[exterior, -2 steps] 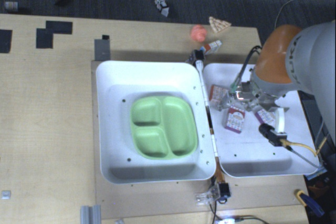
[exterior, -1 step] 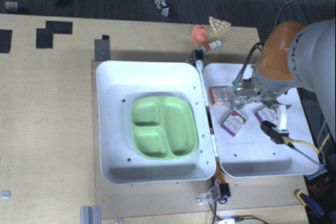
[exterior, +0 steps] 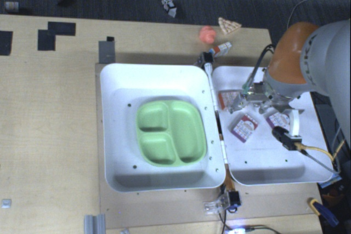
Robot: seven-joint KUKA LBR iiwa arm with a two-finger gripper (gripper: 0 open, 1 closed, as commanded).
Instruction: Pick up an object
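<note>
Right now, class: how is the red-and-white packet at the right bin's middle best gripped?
Probably from straight above, pinching the red-and-white packet across its narrower width. It lies flat and skewed on the right bin floor, with bare floor beside it, so turn the wrist to match.

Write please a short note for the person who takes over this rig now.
Tool: low in the right bin; whether it is open or shut cannot be told.
Things: red-patterned packet and orange packet lie on the right bin's floor; green tray sits in the left bin.
Done: no pick visible.
Left: grasp one object and lift it.
</note>
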